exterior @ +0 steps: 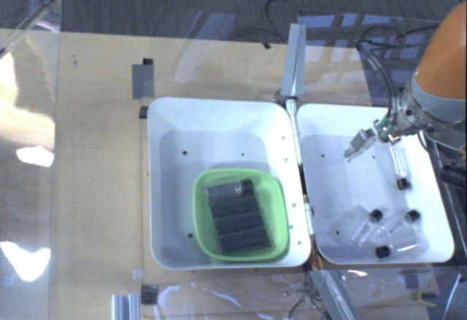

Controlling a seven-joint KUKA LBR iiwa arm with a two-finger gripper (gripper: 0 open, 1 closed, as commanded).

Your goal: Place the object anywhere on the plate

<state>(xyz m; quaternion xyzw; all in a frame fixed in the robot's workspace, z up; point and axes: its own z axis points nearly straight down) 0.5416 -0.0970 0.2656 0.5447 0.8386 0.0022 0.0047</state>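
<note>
Near the front of the right bin point(430, 253), clear vials point(394, 238) lie scattered (black caps). The green plate point(201, 194) holds one vial point(230, 187). The gripper point(390, 129) hovers far right, its fingers' spread unclear.

a square green plate point(273, 198) with raised rim sits in the left bin toward 6 o'clock, bearing a dark ribbed insert; a clear vial point(232, 188) with a black cap lies flat at its 12 o'clock; more clear black-capped vials point(400, 164) lie in the right bin
</note>
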